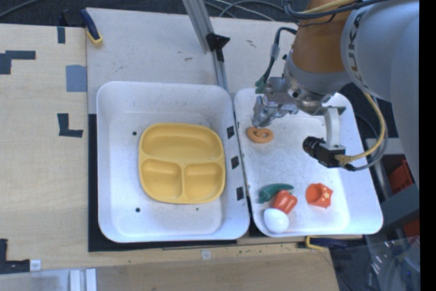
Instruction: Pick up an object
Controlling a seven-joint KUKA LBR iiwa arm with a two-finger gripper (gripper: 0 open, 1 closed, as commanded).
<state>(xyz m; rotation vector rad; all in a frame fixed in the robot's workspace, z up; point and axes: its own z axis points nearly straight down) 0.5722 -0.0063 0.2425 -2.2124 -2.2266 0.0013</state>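
- One small orange ring-shaped toy (259,135), resembling a doughnut or pretzel, is lying flat in the right bin (361,215), close to that bin's left wall and directly under the gripper (261,116).
- The toy is probably behaving as light, stiff plastic; being low and flat, it is offering little height for a side grip, so pinching across its outer rim or through its centre hole is looking like the most practical hold.
- The gripper is hanging just above the toy; whether it is open or closed cannot be told, and nothing is visibly being held.
- Contact between the gripper and the toy is also impossible to confirm at this angle.
- Four other items are sitting further toward the near side of the right bin: a green piece (274,191), a red piece (285,201), a white egg-like piece (276,220) and an orange-red block (319,195); their exact forms are hard to make out.
- The left bin (116,146) is carrying a yellow divided tray (182,162).
- The arm's bulk is hiding the far right corner of the right bin.
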